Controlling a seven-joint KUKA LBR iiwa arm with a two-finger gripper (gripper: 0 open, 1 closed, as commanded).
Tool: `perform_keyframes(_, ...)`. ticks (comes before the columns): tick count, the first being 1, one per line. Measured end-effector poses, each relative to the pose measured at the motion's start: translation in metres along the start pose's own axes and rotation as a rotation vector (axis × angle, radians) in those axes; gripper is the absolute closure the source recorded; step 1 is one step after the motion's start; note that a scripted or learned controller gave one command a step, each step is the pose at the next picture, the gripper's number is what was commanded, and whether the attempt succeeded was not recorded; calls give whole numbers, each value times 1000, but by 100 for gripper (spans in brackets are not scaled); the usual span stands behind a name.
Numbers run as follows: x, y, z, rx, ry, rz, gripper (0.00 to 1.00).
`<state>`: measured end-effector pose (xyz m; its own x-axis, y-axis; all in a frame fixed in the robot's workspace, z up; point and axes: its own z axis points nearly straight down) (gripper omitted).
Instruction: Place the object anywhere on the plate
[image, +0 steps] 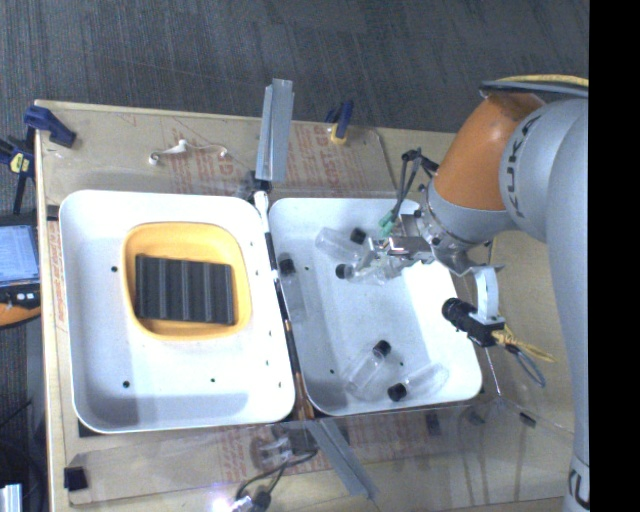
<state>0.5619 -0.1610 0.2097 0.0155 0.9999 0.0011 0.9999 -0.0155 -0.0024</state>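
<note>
A yellow plate lies in the left bin, with a dark ribbed block resting on it. Several clear plastic vials with black caps lie in the right bin. Two of them are near the bin's far side, and two more lie close together near its front edge. My gripper hangs low over the far part of the right bin, right beside the two upper vials, and its tip blends with the clear plastic there.
A small black piece sits at the right bin's left wall, by the divider between the bins. Blue clamps and a metal bar stand at the bench's far edge. Bare white floor shows in the right bin's middle.
</note>
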Motion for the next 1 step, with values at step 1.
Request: perform_keyframes(1, 48, 58, -15, 0, -1, -81, 100)
